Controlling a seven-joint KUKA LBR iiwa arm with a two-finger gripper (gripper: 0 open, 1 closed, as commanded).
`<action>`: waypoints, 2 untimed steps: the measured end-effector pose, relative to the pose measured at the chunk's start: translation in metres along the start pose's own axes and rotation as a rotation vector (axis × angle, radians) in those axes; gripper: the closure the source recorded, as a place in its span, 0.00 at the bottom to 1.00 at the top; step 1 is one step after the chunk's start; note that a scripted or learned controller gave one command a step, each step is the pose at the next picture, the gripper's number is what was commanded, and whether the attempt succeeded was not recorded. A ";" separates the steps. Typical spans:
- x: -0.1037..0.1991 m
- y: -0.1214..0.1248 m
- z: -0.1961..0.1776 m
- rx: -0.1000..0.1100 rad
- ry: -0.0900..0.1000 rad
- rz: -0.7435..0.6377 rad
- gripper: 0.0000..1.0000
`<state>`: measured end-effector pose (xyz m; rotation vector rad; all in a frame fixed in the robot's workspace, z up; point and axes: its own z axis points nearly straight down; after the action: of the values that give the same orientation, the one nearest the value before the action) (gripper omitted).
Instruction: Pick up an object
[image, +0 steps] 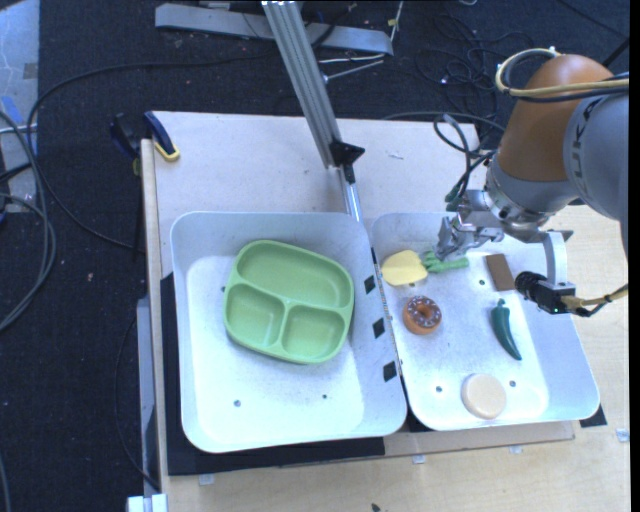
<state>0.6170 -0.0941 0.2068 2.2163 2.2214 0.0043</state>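
The hand (452, 240) is down in the right bin (560, 345), near its far-left corner, and right at its tip lies a yellow toy with a light green stalk (415, 266), maybe a lemon or a pepper, hard to name from up here. The yellow body sits to the left of the hand, the green end runs right and slightly away, up under the hand, so its long axis lies roughly across the bin, stalk end toward the arm (560, 120). Hand and green end touch or overlap in this view, but I cannot tell whether the hand is open or closed, or whether it has anything pinched: the wrist hardware covers that spot. Just nearer the camera from the yellow toy, a chocolate-iced donut (422, 315) lies flat. Over to the right, a green chili pepper (505, 328) points its tip toward the near-right, long axis running near to far with a slight slant. A small brown block (498, 271) sits beside the hand on the right, partly crowded by a black fitting on a cable. Near the front edge rests a pale round disc (485, 395). In the left bin (200, 400), well apart from the hand, a green divided plate (289, 300) sits alone. The arm's upper part is cut off at the right edge, and the counter (250, 160) stretches beyond both bins.
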 end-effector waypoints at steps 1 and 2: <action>0.007 0.007 -0.047 -0.001 0.000 -0.002 1.00; 0.048 -0.013 -0.049 0.006 0.001 -0.003 1.00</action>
<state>0.6037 -0.0464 0.2560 2.2168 2.2280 -0.0011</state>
